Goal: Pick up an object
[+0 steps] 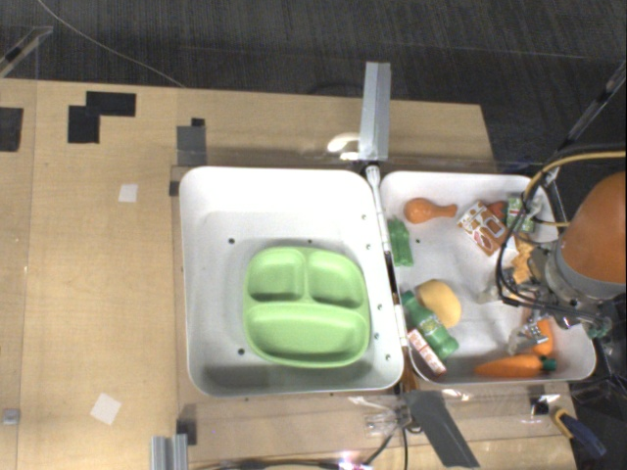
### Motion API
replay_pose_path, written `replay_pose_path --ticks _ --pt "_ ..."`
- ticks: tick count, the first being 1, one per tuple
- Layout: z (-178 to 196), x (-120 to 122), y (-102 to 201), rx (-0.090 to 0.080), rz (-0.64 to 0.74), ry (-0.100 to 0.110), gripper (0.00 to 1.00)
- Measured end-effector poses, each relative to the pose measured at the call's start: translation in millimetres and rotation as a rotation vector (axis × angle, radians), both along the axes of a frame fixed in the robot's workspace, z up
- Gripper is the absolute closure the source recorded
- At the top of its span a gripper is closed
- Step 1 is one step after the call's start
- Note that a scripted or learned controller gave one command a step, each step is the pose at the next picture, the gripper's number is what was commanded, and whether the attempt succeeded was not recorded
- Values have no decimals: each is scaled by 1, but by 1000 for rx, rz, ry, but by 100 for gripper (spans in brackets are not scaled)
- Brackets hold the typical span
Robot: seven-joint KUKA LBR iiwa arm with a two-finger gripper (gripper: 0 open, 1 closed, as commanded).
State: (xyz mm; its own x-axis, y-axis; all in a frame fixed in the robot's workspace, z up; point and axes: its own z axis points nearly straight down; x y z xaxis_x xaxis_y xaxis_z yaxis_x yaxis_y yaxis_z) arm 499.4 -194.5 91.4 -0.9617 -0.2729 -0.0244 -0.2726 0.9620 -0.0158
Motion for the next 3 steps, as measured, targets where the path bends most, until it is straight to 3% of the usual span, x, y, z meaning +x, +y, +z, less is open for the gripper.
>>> replay_pose_path --ticks 2,3 --pt "0 6 66 -8 409 8 0" --pt "0 5 33 -8 637 9 0"
